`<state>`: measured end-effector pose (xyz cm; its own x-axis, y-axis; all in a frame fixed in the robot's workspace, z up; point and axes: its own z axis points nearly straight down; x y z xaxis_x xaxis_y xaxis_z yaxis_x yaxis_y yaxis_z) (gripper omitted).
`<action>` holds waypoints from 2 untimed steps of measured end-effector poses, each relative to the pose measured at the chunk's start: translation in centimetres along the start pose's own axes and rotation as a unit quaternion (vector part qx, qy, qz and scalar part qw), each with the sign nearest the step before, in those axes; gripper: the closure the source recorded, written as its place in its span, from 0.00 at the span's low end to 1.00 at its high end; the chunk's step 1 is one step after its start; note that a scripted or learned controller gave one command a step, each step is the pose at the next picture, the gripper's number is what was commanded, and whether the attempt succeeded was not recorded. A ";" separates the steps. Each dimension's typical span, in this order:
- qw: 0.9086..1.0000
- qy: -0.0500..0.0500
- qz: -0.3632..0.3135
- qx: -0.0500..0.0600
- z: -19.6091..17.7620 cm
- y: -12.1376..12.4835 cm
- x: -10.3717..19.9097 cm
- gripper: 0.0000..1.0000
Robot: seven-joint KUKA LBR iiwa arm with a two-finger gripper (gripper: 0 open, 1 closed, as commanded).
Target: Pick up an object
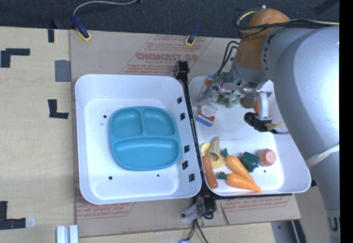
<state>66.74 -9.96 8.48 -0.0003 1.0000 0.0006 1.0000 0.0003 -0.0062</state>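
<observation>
A: What's over at nine o'clock?
B: A blue divided plate (145, 138) in the left bin (88, 126).
A: And the arm (298, 59)?
B: Reaching in from three o'clock, wrist bent down, tool (219, 91) low at the right bin's (292, 178) twelve o'clock corner.
A: Toys?
B: Carrots (238, 173) at six o'clock; a small carton (206, 117) just below the tool.

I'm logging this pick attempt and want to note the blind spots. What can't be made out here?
- Gripper: blurred in the camera view against clutter at the right bin's far end; open or shut unclear.
- Items beneath the gripper: too small and blurred to identify.
- Right bin's right side: hidden by the arm.
</observation>
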 end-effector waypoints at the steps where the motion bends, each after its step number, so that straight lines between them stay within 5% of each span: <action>1: 1.000 -0.002 0.001 -0.001 0.0 0.0 0.4 0.00; 2: 1.000 -0.002 0.000 -0.001 0.0 0.0 0.4 0.00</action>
<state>66.73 -9.53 8.47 0.0005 1.0000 -0.0032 1.0000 -0.0006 -0.0051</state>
